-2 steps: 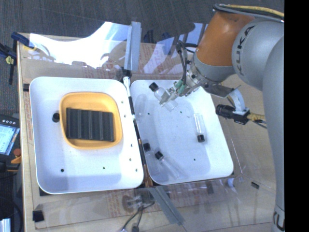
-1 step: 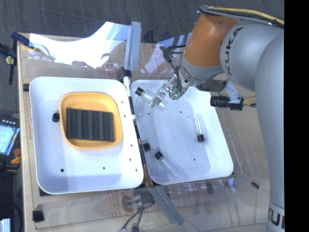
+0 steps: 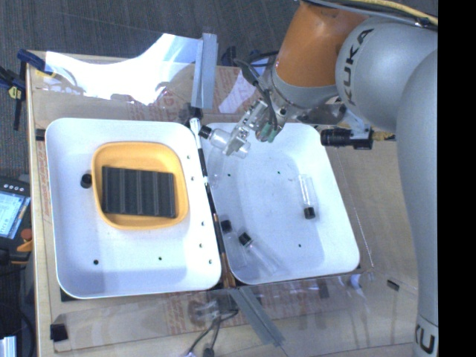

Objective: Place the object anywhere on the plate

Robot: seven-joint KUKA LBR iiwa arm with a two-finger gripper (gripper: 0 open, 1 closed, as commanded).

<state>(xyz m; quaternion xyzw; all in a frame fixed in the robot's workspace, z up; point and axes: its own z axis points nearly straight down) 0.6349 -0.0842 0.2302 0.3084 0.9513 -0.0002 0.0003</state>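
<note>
**Reach across the right side**

The grey KUKA arm with an orange band (image 3: 372, 58) comes in from the right and takes up the upper right of the view. Below it, 2 shallow white plastic bins sit side by side, the left bin (image 3: 126, 266) and the right bin (image 3: 286, 225).

A round-cornered yellow plate (image 3: 111, 155) lies in the left bin. A dark grey ribbed rectangular block (image 3: 141, 192) rests on it and covers most of its well.

The 2-finger gripper (image 3: 238, 143) hangs over the far left corner of the right bin, near the walls where the 2 bins meet. A clear glassy piece (image 3: 218, 135) sits just beside its tip, above those walls and off the plate, to the plate's right. Whether the jaws are apart, together or clamped on this piece cannot be told.

On the right bin's floor lie 2 clear tubes with black caps: 1 tube (image 3: 306, 194) toward the right side and a second tube (image 3: 256, 253) near the front left. A small black piece (image 3: 224, 225) lies close to that bin's left wall. A small black dot (image 3: 86, 179) sits in the left bin, just left of the plate.
</note>
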